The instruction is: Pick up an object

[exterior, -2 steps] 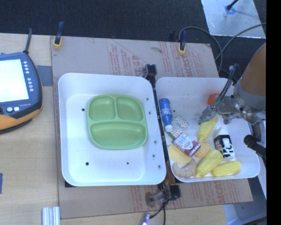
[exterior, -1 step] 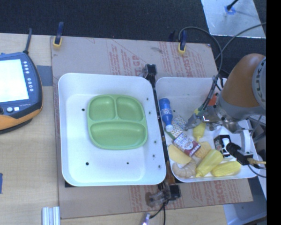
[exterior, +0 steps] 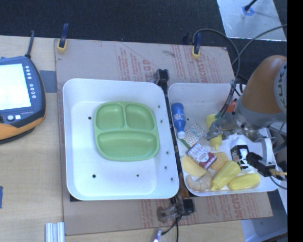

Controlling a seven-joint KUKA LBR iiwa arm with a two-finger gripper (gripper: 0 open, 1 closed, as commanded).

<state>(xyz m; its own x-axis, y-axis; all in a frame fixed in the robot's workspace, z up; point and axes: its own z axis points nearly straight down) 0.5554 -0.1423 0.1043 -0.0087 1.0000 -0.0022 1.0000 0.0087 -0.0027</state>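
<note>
The right bin (exterior: pixel 202 92) holds a pile of small things. A blue bottle (exterior: pixel 178 117) with a white cap lies near its left wall. A red and white packet (exterior: pixel 202 156) sits in the middle, with a patterned pale packet (exterior: pixel 194 134) above it. Yellow toy foods (exterior: pixel 226 174) and a tan piece (exterior: pixel 198 183) crowd the front edge. My gripper (exterior: pixel 214 133) is low in the right bin, right over a small yellow object (exterior: pixel 211 120) that shows above and below it. The wrist hides whatever lies under it.
The left bin (exterior: pixel 81 185) bears a green divided plate (exterior: pixel 126 131). A teach pendant (exterior: pixel 12 97) lies on the bench at far left. Clamps (exterior: pixel 62 43) hold the cardboard sheet under both bins.
</note>
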